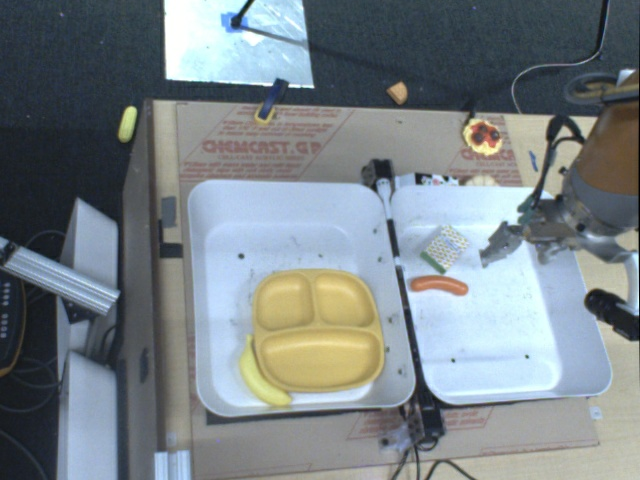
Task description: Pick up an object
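Starting at the left, we see the left shallow white plastic bin [215,218], which holds a yellow three-compartment plastic tray [318,330]. A yellow toy banana [258,374] lies against the tray's lower-left edge, touching it. Nothing in this bin looks disturbed, and the arm is well apart from it.

Moving across the divider into the right shallow white plastic bin [540,368], we find two candidates for the pick. A small square packet with a green and white pattern [444,248] lies near the bin's upper-left part, and just below it, close but apart, rests an orange toy sausage [439,285] lying flat on the bin floor.

Further right, the two-finger gripper [500,244] hangs over the same bin, level with the packet and near it, with a clear gap of bare bin floor between them. We judge its fingers to be spread apart, and nothing sits between them.

So, as we read it, the task is at its early stage: the arm is over the right bin, but no object is grasped or lifted. What is left is to close in on one item, most likely the packet or the sausage, grip it and raise it.
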